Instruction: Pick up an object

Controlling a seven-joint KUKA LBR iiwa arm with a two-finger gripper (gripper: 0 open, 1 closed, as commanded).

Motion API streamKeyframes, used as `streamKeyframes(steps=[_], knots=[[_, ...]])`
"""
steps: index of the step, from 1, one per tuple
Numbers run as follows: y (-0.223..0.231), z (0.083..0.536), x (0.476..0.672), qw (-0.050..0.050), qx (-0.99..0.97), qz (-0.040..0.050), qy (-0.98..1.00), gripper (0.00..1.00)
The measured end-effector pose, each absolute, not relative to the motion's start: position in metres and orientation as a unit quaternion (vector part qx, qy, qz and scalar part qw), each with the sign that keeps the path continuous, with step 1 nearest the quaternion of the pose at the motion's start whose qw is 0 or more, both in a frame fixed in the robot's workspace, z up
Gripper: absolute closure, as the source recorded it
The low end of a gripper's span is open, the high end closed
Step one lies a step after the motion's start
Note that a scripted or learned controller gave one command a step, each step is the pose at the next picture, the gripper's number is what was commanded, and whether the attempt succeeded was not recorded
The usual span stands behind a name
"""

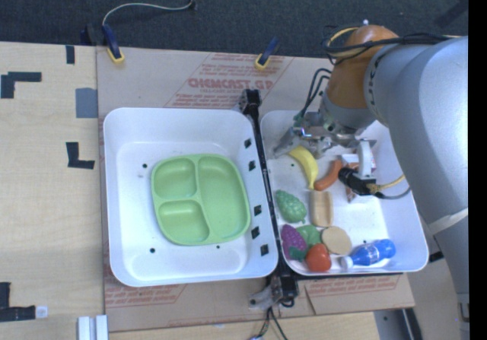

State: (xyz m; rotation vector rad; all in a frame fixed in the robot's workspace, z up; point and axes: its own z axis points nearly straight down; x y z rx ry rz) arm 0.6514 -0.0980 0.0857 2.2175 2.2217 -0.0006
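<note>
banana (307, 164) lies at the far end of the right bin (396, 213), just beside an orange carrot-like piece (329, 175). gripper (329, 138) hovers right above it; you cannot tell its opening or whether it grips anything. drop straight, centre on the fruit's curve, avoid the neighbour.

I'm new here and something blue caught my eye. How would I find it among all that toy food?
Look at the right-hand white bin, the one crowded with toy food. Go to its near right corner: there lies a small blue bottle on its side, beside a red tomato and a tan round piece. It is the bin's one blue item.
</note>
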Motion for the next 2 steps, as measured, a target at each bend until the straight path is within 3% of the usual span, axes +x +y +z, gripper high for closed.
streamKeyframes(steps=[1, 2], knots=[[-0.098, 0.096, 0.652, 0.002, 0.706, -0.0003, 0.708, 1.00], [0.000, 0.186, 0.629, 0.000, 0.706, 0.0013, 0.709, 1.00]])
